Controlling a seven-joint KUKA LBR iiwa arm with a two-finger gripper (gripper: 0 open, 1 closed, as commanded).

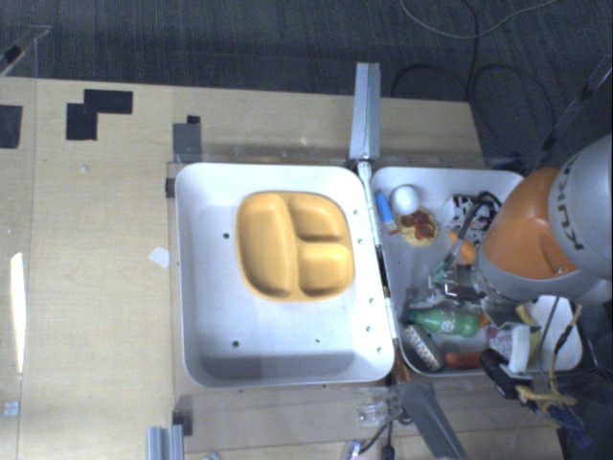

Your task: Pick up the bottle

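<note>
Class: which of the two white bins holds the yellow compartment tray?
The left shallow white bin; the yellow three-compartment plastic tray lies in it, while the right white bin holds mixed small items.

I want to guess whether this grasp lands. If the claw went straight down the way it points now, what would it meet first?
Most likely the green bottle, lying on its side in the right bin directly under the claw. Other clutter crowds close around it, and depth from this slanted view is unclear, so a neighbouring item could be touched first.
</note>
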